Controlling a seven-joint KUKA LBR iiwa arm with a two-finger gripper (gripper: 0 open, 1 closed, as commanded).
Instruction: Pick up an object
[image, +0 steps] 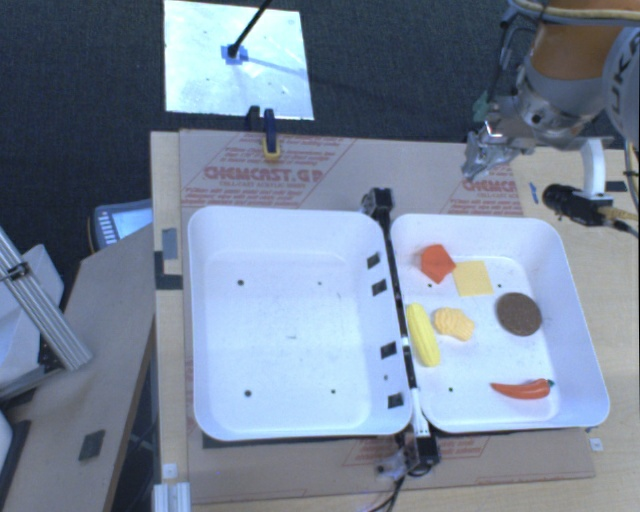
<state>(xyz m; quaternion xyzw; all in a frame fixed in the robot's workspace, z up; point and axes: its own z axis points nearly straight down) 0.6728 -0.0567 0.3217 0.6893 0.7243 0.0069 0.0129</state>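
Nearest to me, along the right bin's (575, 290) front edge, lies a red chili pepper (521, 389), with bare white floor between it and the rim. Further into that same bin sit a brown round disc (519, 313), a yellow square (473, 278) and an orange-red wedge (436, 262), all apart from one another; a yellow corn cob (423, 334) runs along the bin's left wall, with a small yellow lumpy piece (453, 322) just beside it. Left of this bin, the left bin (210, 250) offers wide open floor. Beyond the right bin's far rim, the gripper (483, 163) hangs over the brown worktop (420, 170), outside the bin; whether its fingers are spread or closed I cannot tell.
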